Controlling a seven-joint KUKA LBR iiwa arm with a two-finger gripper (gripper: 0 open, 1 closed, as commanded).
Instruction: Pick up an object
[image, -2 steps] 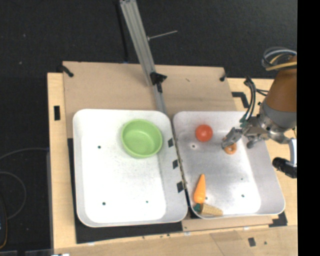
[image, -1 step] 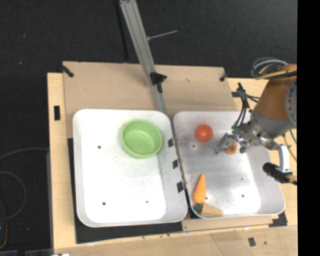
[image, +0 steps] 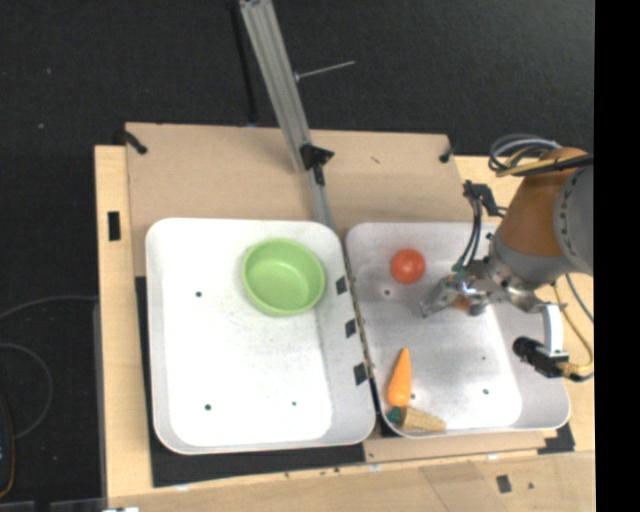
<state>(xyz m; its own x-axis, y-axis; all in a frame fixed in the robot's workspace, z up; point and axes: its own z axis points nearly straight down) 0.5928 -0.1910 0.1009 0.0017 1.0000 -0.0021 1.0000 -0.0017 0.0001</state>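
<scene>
Two white bins are sitting on the tabletop (image: 220, 170); the end effector (image: 447, 297), grip state unclear, is hovering beside the untouched tomato (image: 407, 265).

Even overhead light, slightly soft focus

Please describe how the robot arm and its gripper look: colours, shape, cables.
The arm is rounded, grey, with a broad orange band above the wrist. Thin light cables loop over its top. The gripper is small, metallic grey with slim fingers and an orange spot; black fittings sit beside it.
</scene>
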